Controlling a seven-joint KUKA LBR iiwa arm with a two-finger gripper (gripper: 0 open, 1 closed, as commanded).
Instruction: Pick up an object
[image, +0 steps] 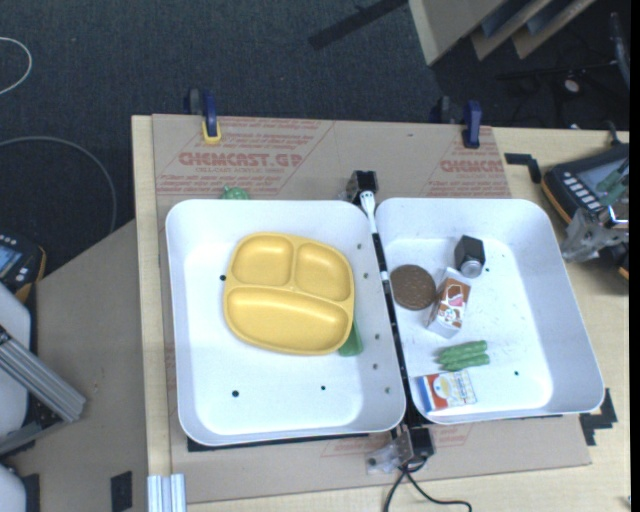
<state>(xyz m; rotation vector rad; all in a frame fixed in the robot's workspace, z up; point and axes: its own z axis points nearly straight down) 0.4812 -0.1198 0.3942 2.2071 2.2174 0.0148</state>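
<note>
two white bins sit side by side on the tabletop. the right bin (560, 300) holds five small things: a brown disc (412, 286), a dark cylinder (469, 254), a small carton (451, 305), a green pod (462, 354) lying left to right, and a flat packet (447, 391). the left bin (200, 380) holds a yellow divided plate (289, 293). i reach in from the right, so the right bin lies nearer. i cannot tell my end effector's state.

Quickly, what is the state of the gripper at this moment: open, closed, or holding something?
Gripper: it cannot be told from this camera view.
</note>
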